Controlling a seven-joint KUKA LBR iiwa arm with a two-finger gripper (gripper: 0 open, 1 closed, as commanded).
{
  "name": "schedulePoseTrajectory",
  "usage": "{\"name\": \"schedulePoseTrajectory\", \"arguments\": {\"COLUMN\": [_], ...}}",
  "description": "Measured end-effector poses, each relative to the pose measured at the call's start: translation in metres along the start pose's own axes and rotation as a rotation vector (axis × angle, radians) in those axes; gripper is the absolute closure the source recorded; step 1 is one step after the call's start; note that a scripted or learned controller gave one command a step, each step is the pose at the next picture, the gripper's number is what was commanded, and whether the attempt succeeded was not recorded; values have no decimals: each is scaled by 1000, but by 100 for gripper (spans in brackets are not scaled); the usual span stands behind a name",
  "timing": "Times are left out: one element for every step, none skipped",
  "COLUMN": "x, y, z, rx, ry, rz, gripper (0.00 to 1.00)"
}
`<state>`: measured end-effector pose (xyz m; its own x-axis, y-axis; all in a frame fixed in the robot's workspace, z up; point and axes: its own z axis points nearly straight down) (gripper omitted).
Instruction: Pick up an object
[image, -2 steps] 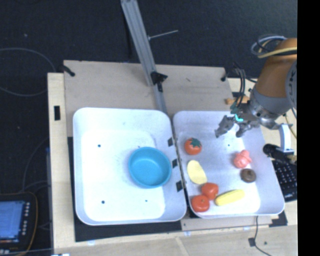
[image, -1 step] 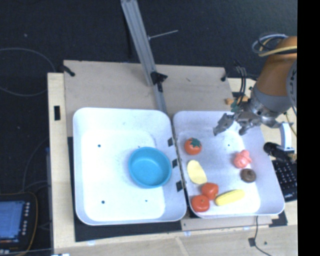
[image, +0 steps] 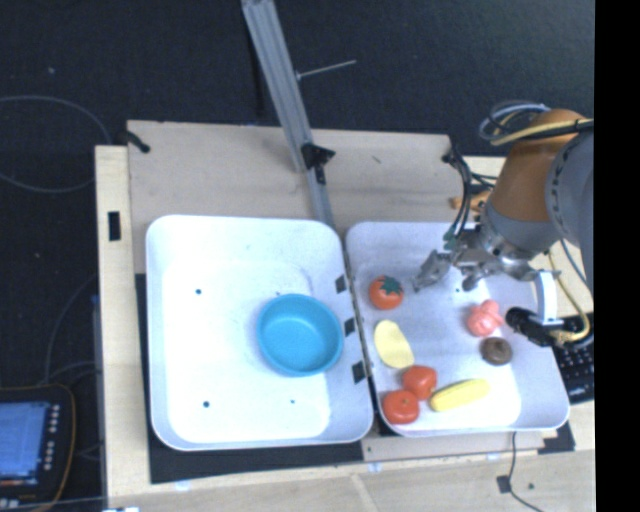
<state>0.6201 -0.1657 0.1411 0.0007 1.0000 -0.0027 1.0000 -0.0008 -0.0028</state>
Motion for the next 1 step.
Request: {"name": "schedulePoseTrajectory", "arguments": {"x": [-1], "y": [0], "z": [43], "rx": [0], "ry": [0], "rz": [5], "gripper": [0]}}
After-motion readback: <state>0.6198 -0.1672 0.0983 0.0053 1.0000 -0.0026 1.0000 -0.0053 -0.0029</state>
